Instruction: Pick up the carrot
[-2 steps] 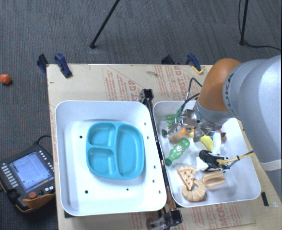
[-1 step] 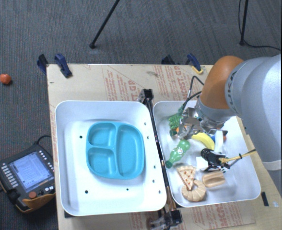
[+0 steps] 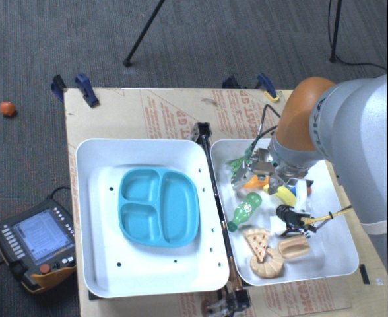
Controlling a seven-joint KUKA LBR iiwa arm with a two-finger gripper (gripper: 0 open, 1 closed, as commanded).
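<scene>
The carrot (image 3: 254, 182) shows as a small orange piece in the upper middle of the right bin (image 3: 342, 256), with green leafy tops (image 3: 237, 164) lying to its upper left. My gripper (image 3: 252, 174) is low in that bin, right over the carrot and covering most of it. From this angle I cannot see whether the carrot is between the gripper's jaws. The grey arm with its orange band (image 3: 306, 114) reaches in from the right.
Around the carrot lie a green bottle (image 3: 245, 211), a yellow banana-like piece (image 3: 285, 195), a pizza slice (image 3: 257, 242), a croissant (image 3: 267, 267) and a bread roll (image 3: 293, 247). The left bin (image 3: 88, 177) holds a blue divided plate (image 3: 159, 207).
</scene>
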